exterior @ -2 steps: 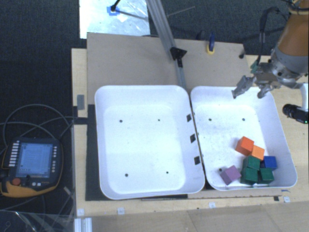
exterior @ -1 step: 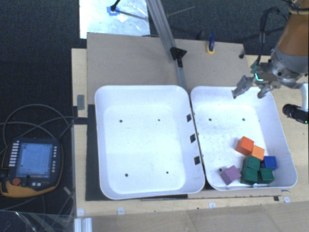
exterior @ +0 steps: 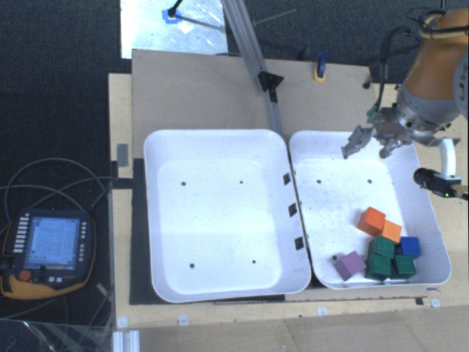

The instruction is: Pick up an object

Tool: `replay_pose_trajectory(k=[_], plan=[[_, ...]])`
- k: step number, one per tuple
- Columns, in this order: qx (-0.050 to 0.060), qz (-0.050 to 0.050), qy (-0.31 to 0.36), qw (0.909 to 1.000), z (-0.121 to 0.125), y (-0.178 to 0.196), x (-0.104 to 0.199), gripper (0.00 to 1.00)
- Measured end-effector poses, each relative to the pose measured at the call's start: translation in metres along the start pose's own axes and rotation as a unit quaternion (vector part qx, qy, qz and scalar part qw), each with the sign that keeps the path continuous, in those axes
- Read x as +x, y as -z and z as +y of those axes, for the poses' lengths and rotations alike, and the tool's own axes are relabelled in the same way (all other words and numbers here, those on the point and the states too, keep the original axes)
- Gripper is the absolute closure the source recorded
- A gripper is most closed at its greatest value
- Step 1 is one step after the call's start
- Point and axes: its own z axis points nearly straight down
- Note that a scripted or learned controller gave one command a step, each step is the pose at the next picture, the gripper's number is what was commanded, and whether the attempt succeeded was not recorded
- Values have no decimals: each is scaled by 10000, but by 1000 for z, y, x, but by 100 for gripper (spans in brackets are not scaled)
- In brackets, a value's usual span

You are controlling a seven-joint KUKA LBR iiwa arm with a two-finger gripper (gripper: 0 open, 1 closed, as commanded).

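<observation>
My gripper (exterior: 371, 147) hangs over the far part of the right bin (exterior: 322, 189), its two grey fingers spread open with nothing between them. The blocks lie well below it in that bin's near right corner: an orange block (exterior: 372, 220), a lighter orange one (exterior: 391, 231), a blue block (exterior: 409, 246), green blocks (exterior: 382, 259) and a purple block (exterior: 349, 264) at the left of the cluster.
The left bin (exterior: 220, 211) sits beside the right one, joined by black clips. A grey slanted pole (exterior: 245, 31) rises behind the bins. A teach pendant (exterior: 47, 251) with cables lies off the bench at left.
</observation>
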Motion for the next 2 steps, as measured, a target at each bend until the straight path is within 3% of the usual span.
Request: replay_pose_trajectory(k=[2], plan=[[13, 4, -12, 10000, 9, -122, -1, 0]])
